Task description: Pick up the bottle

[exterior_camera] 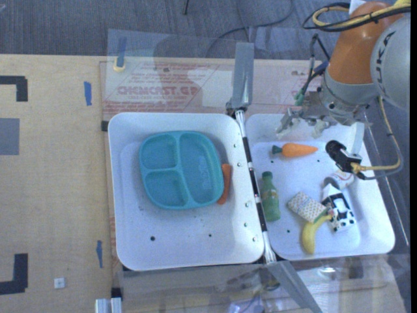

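The task had not got past its opening: the bottle (270,196) lay untouched in the right bin (373,238), close against that bin's left wall and about halfway along it, its cap pointing toward the far edge. It seemed to lie flat along the wall rather than stand, though the slanted view left that uncertain. The gripper (303,125) hung over the far edge of the same bin, toward its far left corner, and its fingers looked spread with nothing between them. A carrot (294,150) lay just on the near side of the gripper, between it and the bottle, so the tool was nearer the carrot than its target. Toward the near edge of the right bin sat a patterned pad (306,205), a banana (311,232) touching it on the near side, and a black-and-white thing (340,212) just beside both; the pad was near the bottle but apart from it. The left bin (130,240) bore a teal plate (180,169) with an orange thing (225,182) tucked against its right rim. As I judged it, everything was left to do: bring the gripper toward the near side and the left wall, line it across the bottle, lower, close and lift. The wall alongside left little room for a finger on that side, which could spoil the grasp.
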Robot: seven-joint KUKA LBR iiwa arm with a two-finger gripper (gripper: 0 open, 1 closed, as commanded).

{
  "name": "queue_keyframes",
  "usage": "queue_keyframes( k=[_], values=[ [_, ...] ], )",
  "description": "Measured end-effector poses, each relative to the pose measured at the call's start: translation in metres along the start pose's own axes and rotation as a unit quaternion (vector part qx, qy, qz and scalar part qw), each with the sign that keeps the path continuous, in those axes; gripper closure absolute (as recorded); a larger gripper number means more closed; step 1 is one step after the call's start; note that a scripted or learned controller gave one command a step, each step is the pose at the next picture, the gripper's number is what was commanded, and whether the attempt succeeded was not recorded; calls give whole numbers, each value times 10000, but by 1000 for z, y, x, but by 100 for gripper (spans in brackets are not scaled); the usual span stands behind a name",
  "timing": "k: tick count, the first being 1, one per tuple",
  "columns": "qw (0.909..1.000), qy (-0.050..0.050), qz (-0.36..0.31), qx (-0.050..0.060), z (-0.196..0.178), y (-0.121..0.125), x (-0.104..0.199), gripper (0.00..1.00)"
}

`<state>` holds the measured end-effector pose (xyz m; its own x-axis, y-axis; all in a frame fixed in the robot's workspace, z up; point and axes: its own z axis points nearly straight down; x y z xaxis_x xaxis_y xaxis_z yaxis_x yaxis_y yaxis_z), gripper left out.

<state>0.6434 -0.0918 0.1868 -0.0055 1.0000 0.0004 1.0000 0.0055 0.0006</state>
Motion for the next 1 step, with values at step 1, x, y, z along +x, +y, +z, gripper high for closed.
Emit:
queue_keyframes(
  k=[1],
  values=[
    [9968,2,-796,4,2,-28,116,0]
  ],
)
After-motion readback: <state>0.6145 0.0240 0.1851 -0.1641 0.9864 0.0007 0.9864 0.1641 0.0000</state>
